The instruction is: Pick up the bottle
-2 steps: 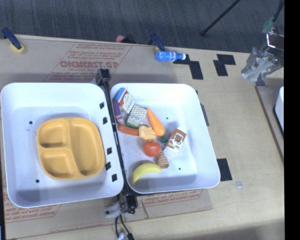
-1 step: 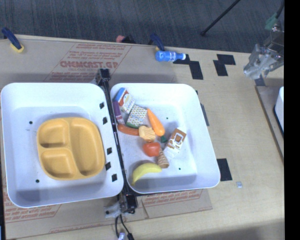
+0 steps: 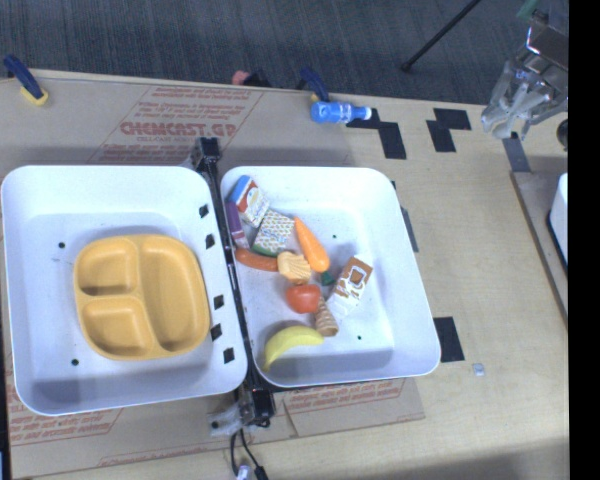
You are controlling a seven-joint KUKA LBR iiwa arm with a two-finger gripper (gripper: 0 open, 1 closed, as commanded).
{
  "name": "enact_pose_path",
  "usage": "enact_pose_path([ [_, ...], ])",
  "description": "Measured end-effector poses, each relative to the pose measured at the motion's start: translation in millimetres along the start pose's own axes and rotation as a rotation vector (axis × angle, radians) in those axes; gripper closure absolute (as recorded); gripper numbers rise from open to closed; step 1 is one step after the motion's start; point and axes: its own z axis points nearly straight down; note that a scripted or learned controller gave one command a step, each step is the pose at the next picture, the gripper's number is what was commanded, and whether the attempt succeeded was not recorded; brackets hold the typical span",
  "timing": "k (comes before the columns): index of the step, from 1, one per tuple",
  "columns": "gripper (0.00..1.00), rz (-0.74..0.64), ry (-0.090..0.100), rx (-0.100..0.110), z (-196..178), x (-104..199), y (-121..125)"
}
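The right bin (image 3: pixel 405 268) holds a heap of toy food. A small white and brown container (image 3: pixel 352 281), which may be the bottle, lies at the heap's right side. A purple-edged item (image 3: pixel 238 228) stands against the bin's left wall; I cannot tell what it is. My gripper (image 3: pixel 515 103) hangs at the upper right, above the bare bench, well outside both bins and far from the heap. Nothing shows in its grasp.
The heap also has a banana (image 3: pixel 292 342), a tomato (image 3: pixel 302 297), a carrot (image 3: pixel 312 245), a sausage (image 3: pixel 256 260) and cartons (image 3: pixel 250 202). A yellow divided plate (image 3: pixel 140 295) lies in the left bin (image 3: pixel 20 218). A blue clamp (image 3: pixel 332 113) sits behind the bins.
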Motion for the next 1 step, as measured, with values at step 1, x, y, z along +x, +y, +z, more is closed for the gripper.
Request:
enact_pose_path([
  [1, 1.0, 0.137, 0.0, -0.001, 29.2, 25.9, 42.0],
])
